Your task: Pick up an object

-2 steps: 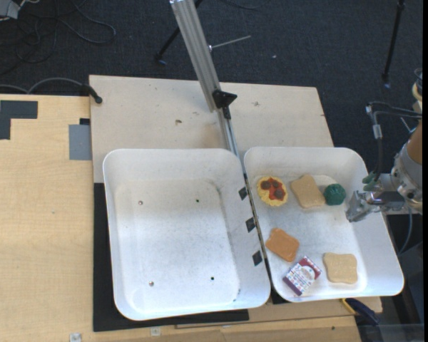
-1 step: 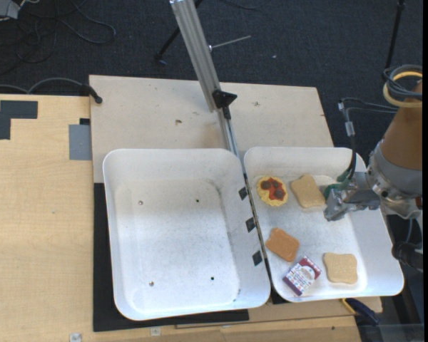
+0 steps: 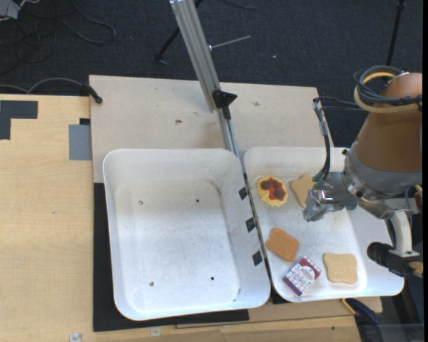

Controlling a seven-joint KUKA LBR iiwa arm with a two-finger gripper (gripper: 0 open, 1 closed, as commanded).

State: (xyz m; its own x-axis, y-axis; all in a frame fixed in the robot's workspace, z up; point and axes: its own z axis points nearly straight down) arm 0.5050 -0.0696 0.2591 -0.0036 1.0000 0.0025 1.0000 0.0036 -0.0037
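I see the gripper (image 3: pixel 318 204) low in the right bin (image 3: pixel 371 285), just beside a tan piece (image 3: pixel 300 188) at the bin's far side; can't tell from this angle whether it is grasping anything. The small tart with red topping (image 3: pixel 272 190) sits just left of that piece. Nearer the front: orange-brown nugget (image 3: pixel 282 244), red-and-white packet (image 3: pixel 302 276), toast slice (image 3: pixel 341 268). Left bin (image 3: pixel 128 164) sits alongside.
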